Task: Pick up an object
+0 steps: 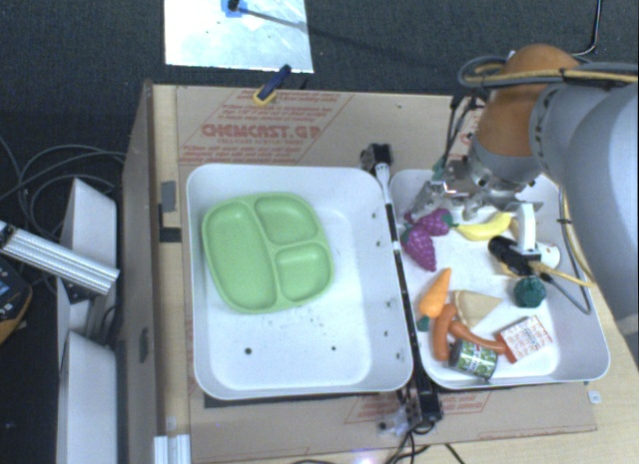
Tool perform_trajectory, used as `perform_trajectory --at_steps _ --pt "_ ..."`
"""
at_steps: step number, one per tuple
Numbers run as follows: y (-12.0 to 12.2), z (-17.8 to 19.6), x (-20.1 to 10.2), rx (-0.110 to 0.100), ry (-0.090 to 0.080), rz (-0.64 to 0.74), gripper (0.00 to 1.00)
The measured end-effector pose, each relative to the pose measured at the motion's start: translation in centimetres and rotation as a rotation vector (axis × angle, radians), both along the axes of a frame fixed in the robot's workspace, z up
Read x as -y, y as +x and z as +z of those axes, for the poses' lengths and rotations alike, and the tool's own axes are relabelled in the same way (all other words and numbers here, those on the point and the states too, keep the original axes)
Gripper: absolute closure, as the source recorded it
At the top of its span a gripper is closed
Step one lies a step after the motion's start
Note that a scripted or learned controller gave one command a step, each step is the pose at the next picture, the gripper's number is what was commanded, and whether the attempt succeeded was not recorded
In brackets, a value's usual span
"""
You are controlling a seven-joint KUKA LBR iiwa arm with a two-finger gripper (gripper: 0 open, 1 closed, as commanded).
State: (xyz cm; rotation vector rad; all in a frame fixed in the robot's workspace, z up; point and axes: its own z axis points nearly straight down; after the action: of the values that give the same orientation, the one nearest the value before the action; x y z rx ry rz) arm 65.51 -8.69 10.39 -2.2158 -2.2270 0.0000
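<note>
Two white bins sat on a brown cardboard sheet over dark carpet. The gripper hung over the right bin, its grip state unclear, just beside the purple grapes.

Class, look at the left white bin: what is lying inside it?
Inside the left bin lies a green divided plate with three compartments, resting toward the bin's back-left. Small dark specks dot the bare floor nearby. Whatever sits beneath the plate is covered.
</note>
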Motion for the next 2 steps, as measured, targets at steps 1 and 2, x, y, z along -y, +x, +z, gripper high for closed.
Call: perform_trajectory --at_steps 1,2 --pt "0.32 1.48 0.02 0.01 -0.001 0.002 1.0" --pt "0.31 1.46 0.02 0.01 -0.001 0.002 0.0"
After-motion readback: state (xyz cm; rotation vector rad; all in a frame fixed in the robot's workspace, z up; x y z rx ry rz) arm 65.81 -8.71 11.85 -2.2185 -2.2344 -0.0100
